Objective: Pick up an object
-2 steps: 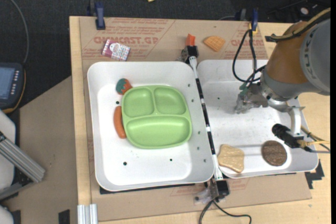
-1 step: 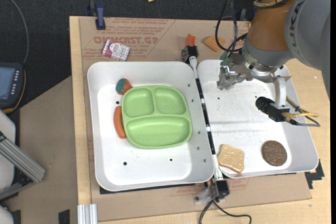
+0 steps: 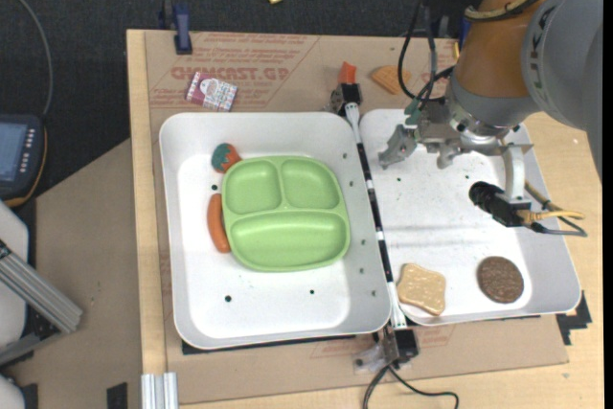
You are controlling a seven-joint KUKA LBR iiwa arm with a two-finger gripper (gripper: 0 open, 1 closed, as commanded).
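- Hovering over the right bin [image 3: 551,287], far end, the gripper [image 3: 421,147] spreads its fingers wide (nothing between them).
- Cracker [image 3: 421,288] and cookie [image 3: 501,279] lie near.

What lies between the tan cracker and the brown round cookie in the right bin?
Nothing: in the camera view, bare white bin floor separates the tan cracker from the brown round cookie.

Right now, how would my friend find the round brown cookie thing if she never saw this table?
Start at the right-hand white bin, the one under the grey arm. Go to its near right corner; the round brown disc lies there. Its neighbour to the left is pale tan and squarish, so only the disc is dark and perfectly round.
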